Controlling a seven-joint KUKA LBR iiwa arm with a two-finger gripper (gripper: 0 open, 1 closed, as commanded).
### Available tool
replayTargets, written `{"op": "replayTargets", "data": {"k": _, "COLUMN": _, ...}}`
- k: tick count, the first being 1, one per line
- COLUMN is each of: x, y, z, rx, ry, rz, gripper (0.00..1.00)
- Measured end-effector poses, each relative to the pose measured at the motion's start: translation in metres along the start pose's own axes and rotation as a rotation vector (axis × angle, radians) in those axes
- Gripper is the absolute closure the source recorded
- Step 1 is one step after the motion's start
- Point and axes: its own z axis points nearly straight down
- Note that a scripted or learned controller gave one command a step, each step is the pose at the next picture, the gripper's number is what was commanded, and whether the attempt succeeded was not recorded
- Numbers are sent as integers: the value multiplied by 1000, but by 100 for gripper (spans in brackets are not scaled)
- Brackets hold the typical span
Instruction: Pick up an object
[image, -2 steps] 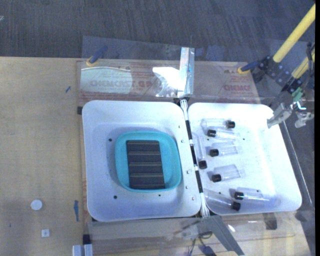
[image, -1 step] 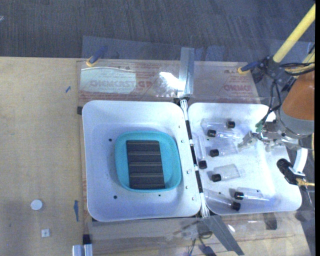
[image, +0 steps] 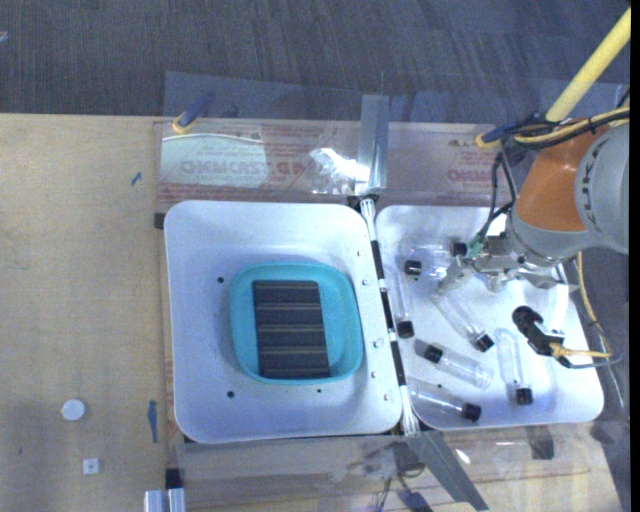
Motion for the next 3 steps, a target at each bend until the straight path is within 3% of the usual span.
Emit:
{"op": "replayTargets", "data": {"k": 1, "x": -38, "y": 51, "z": -25, "rx": 1, "ry": 0, "rz": -49, "gripper": 0}}
{"op": "replayTargets", "data": {"k": 2, "x": 7, "y": 43, "z": 1, "rx": -1, "ry": 0, "rz": -113, "gripper": 0}}
{"op": "replayTargets", "data": {"k": 3, "x": 8, "y": 45, "z": -11, "rx": -7, "ry": 0, "rz": -116, "gripper": 100}}
